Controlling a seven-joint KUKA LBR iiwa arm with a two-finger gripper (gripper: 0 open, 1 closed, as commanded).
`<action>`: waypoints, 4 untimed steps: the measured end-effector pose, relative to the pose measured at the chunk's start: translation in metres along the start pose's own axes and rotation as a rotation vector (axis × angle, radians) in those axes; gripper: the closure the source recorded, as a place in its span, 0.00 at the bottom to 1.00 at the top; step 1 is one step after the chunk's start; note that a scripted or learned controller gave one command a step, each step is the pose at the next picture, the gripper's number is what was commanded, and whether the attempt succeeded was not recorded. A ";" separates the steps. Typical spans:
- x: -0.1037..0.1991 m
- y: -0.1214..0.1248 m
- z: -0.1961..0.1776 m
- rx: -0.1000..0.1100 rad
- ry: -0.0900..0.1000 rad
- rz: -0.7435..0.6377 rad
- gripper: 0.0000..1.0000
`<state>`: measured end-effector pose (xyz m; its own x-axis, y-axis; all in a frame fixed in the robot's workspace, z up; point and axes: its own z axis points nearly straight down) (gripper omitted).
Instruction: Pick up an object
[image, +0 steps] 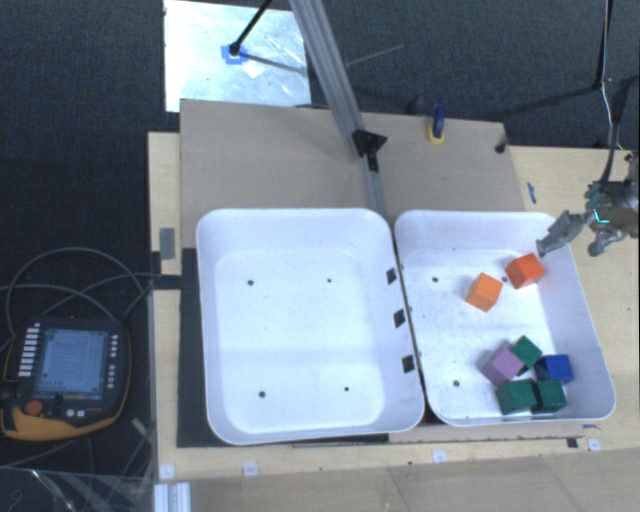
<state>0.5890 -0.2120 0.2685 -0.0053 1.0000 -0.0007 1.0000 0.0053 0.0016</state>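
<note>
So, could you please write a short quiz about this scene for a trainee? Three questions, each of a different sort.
1. True or false: all the blocks lie in the right bin.
2. Which block lies nearest the claw? A) red block B) blue block C) purple block
3. Fill in: the blue block sits in the bin's ____ corner, beside green blocks.

Key
1. True. The left bin holds no blocks.
2. A. The red block lies just below the claw, with the orange block to its left.
3. Near right, close to the purple block.
</note>
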 end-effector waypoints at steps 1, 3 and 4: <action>0.000 0.000 0.000 0.000 0.000 0.000 0.00; 0.010 -0.008 0.100 0.005 0.002 0.003 0.00; 0.010 -0.010 0.155 -0.004 0.004 0.003 0.00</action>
<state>0.5790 -0.2017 0.1133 -0.0023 1.0000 0.0037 1.0000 0.0023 0.0059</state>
